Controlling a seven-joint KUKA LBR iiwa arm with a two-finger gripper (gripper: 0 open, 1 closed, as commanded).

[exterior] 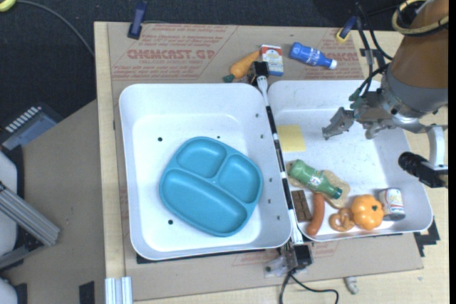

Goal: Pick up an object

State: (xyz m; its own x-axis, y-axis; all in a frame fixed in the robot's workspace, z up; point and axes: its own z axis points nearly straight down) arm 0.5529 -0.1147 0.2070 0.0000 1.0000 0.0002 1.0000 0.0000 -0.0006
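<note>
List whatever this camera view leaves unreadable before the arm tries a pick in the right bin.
- Gripper: too small and dark to tell how its jaws stand.
- Small can: label too small to read.
- Brown bar: lies against the bin divider, partly under the green bottle; its kind is unclear.
- Arm: cut off by the right edge.

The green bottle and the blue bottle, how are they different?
The green bottle lies inside the right bin, touching other toys; the blue bottle lies outside both bins on the brown board, alone. The green bottle has a light band around its middle with a red spot on it; the blue bottle has a white cap end. The green bottle looks a bit bigger. Both lie on their sides, tilted the same way.
</note>
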